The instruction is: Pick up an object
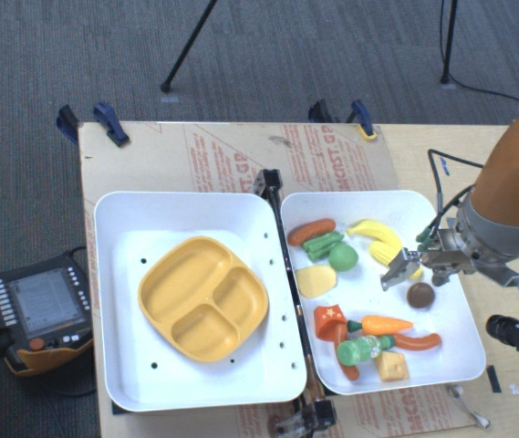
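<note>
The right bin (451, 231) holds several toy foods. Among them are a red sausage (312, 231), a green ball (343, 257), a banana (374, 234), a pale yellow disc (316, 281), a brown ball (420, 295), a carrot (387, 325) and a yellow cube (389, 366). My gripper (403, 268) hangs over the right side of this bin, just past the banana's right end and up-left of the brown ball. A yellow bit shows at its tip, and I cannot say whether that is the banana's end.
The left bin (122, 226) carries a yellow divided plate (204, 297). A black clamp bar (277, 235) runs between the bins. A handheld control pad (36, 310) lies on the floor at left. Blue clamps (108, 121) grip the bench's far edge.
</note>
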Robot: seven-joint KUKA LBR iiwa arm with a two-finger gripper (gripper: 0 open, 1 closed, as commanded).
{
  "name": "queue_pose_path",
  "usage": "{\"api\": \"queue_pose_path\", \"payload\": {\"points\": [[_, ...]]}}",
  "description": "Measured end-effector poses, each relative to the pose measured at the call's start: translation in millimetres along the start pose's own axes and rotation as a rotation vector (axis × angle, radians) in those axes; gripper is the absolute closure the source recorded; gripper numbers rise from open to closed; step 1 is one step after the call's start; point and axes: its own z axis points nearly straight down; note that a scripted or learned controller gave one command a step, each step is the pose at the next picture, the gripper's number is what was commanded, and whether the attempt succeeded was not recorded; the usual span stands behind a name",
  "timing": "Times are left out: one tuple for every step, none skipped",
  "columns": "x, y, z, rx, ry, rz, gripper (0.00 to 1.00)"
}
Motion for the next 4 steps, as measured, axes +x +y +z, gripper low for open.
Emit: {"api": "queue_pose_path", "payload": {"points": [[13.8, -27.2, 154.0, 0.001, 0.001, 0.151, 0.00], [16.7, 26.0, 153.6, 0.000, 0.000, 0.452, 0.00], [17.2, 25.8, 144.3, 0.004, 0.002, 0.452, 1.00], [71.5, 39.9, 53.3, -0.002, 0.000, 0.105, 1.00]]}}
